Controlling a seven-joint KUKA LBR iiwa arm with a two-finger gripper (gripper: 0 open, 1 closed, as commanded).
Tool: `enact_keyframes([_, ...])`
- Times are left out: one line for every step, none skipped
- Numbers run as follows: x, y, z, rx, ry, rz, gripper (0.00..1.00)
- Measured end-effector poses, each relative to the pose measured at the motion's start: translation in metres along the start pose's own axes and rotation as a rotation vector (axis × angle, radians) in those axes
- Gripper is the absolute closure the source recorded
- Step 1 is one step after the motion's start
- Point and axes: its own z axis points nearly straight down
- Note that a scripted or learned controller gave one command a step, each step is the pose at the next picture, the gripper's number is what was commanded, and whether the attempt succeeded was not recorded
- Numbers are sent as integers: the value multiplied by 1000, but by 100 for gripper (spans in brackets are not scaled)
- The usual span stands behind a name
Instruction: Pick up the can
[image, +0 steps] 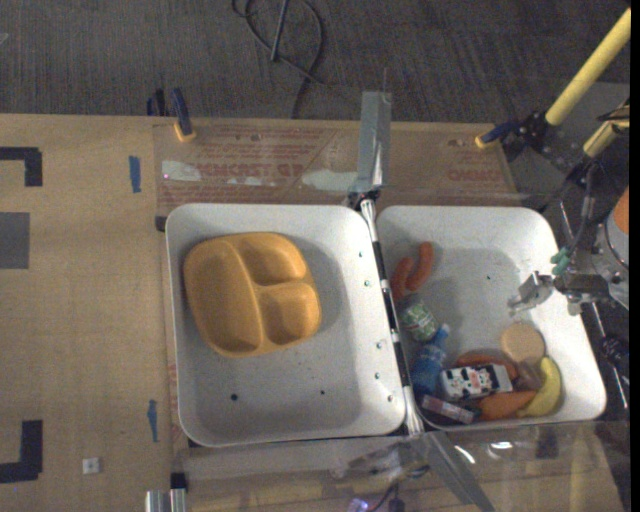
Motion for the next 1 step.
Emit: enact_keyframes([-37, -15, 112, -22, -4, -27, 0])
